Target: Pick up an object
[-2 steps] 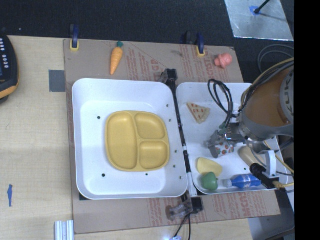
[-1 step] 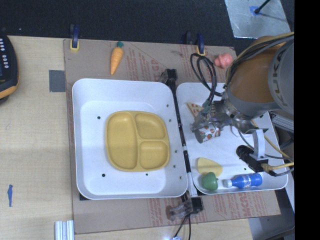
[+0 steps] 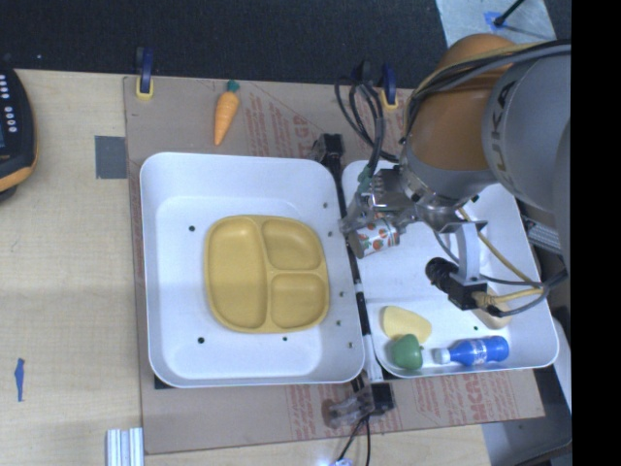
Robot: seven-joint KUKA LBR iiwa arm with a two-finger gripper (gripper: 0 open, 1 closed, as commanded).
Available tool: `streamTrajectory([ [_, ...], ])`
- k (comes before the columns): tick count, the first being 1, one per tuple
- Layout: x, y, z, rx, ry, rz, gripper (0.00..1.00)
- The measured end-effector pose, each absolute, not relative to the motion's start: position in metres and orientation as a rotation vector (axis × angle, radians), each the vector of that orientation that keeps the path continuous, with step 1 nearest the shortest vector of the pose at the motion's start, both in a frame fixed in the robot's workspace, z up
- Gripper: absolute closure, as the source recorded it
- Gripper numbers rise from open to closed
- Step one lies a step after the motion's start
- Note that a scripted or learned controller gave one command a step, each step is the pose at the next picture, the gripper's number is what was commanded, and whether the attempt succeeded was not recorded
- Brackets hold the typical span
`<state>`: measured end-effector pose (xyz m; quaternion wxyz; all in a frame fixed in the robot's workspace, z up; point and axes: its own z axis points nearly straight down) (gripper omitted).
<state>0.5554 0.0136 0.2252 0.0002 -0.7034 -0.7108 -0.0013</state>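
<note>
Gripper (image 3: 380, 223) sits low over the upper left part of the right bin (image 3: 519, 343), close beside the wall it shares with the left bin (image 3: 165, 260). Metal parts and cables crowd around it, and I cannot tell from this slanting view whether it is open or closed. A small orange-and-white object (image 3: 378, 240) lies right under it, touching or nearly touching the metal; whether it is gripped cannot be told. The grey arm (image 3: 543, 115) with its orange band (image 3: 456, 95) comes in from 2 o'clock and covers much of the right bin's upper half.

At 5 o'clock from the gripper, a black fitting (image 3: 451, 282) with yellow and white wires hangs over the bin floor. Further down toward 6 o'clock, a pale yellow piece (image 3: 405, 319) lies on the floor of the bin, with a green object (image 3: 407, 353) just below it and touching it. A blue bottle (image 3: 473, 351) lies on its side just beside the green object, along the bin's lower wall.

At 9 o'clock from the gripper, the left bin holds a yellow divided tray (image 3: 267, 272) near its middle. At 10 o'clock, beyond the bins, a toy carrot (image 3: 225, 114) lies on the counter (image 3: 68, 289).
</note>
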Motion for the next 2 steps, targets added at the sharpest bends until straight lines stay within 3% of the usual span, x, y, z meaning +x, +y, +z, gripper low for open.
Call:
streamTrajectory([
  [1, 0.531, -0.015, 0.19, -2.217, -2.219, 0.011, 1.0],
  [2, 0.563, 0.006, 0.205, -2.214, -2.229, -0.001, 1.0],
])
